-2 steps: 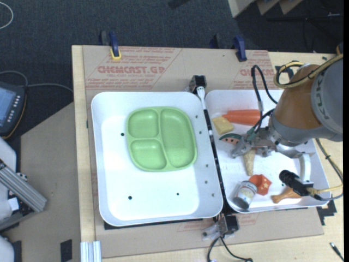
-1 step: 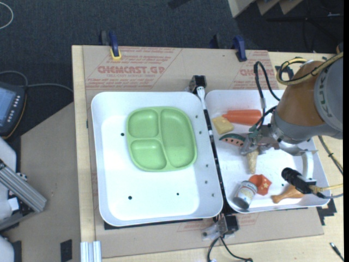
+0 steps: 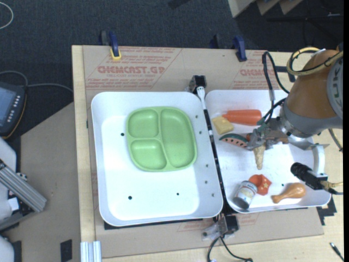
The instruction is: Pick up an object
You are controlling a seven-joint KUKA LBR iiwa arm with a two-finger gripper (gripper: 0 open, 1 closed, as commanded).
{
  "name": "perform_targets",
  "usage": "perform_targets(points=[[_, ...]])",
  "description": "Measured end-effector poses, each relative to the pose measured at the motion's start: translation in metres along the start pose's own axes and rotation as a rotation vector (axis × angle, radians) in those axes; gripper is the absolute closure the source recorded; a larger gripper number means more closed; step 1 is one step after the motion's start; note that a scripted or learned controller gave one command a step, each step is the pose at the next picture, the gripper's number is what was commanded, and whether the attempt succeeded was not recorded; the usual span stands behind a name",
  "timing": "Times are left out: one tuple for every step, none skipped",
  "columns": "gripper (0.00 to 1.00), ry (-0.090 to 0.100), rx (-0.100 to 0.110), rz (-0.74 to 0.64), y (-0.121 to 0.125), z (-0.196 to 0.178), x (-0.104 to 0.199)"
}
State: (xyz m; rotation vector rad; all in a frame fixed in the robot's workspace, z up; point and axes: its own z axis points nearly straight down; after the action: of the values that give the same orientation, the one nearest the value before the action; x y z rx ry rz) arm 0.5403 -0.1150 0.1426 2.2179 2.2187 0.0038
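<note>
A: Left bin (image 3: 103,162), toward the tabletop's left edge?
B: Holds a green divided plate (image 3: 162,138), lying flat near the bin's far side.

A: And the right bin (image 3: 305,203)?
B: Crowded. At its far edge, an orange carrot (image 3: 242,116), lying crosswise. Just beside the carrot, toward the bin's left wall, a pale yellow wedge (image 3: 222,125). Nearer than that, a watermelon slice (image 3: 234,141), rind toward the near side.

A: Near edge of that bin?
B: A small can (image 3: 245,194) tipped on its side at the near left corner, touching a red piece (image 3: 260,183) or very nearly. Farther right along the near edge, a tan drumstick (image 3: 289,191).

A: Arm (image 3: 311,100)?
B: Reaches in from the right, orange band above the wrist, wrist low over the middle of the right bin, just right of the watermelon slice.

A: Jaws wide or narrow?
B: Cannot tell; too dark and cluttered under the wrist. Directly below them, a slim beige piece (image 3: 258,157) pointing toward the near edge. Held or merely lying there, cannot tell either.
</note>
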Motion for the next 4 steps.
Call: perform_targets(points=[[1.0, 0.0, -0.002, 0.0, 0.001, -0.043, -0.002], [1.0, 0.0, -0.002, -0.001, 0.002, -0.085, -0.002], [1.0, 0.001, 0.0, -0.004, 0.036, -0.092, 0.031], [1.0, 0.002, -0.001, -0.006, 0.075, -0.096, 0.076]])
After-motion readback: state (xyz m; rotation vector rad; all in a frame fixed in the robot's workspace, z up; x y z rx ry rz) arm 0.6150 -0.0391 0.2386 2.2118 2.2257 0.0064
